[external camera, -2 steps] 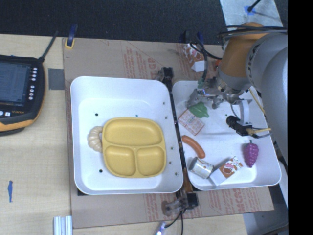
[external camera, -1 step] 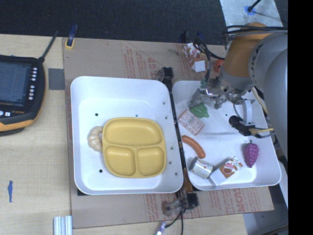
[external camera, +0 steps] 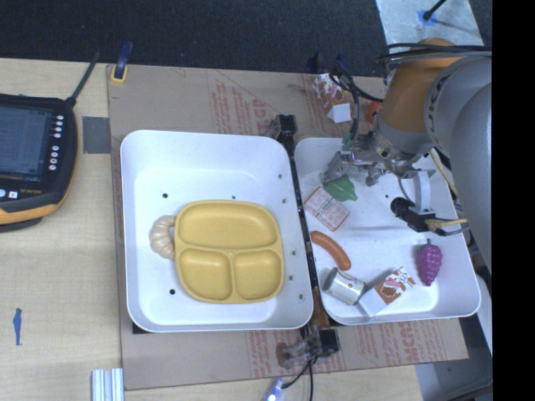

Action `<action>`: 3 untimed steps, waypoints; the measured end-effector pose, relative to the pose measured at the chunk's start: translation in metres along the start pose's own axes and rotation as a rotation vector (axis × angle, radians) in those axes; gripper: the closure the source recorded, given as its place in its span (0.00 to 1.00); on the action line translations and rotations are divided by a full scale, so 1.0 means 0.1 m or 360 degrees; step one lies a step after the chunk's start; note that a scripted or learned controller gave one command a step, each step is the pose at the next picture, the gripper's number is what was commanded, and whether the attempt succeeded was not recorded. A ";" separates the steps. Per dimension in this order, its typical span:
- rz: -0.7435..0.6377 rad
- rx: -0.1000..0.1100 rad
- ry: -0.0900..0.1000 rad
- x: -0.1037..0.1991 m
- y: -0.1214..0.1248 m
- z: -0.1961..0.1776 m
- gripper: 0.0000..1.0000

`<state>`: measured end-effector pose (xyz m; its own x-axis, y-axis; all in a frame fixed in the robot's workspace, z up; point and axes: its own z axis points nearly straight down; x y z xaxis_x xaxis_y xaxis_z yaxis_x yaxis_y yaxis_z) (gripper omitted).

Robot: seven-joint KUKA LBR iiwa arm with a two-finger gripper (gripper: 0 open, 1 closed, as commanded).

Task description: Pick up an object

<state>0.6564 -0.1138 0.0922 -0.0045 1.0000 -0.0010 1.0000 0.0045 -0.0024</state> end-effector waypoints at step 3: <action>-0.0002 -0.0002 -0.0001 -0.10 0.00 -0.11 0.00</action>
<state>0.6568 -0.1242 0.1027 -0.0058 1.0000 -0.0017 1.0000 0.0057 -0.0014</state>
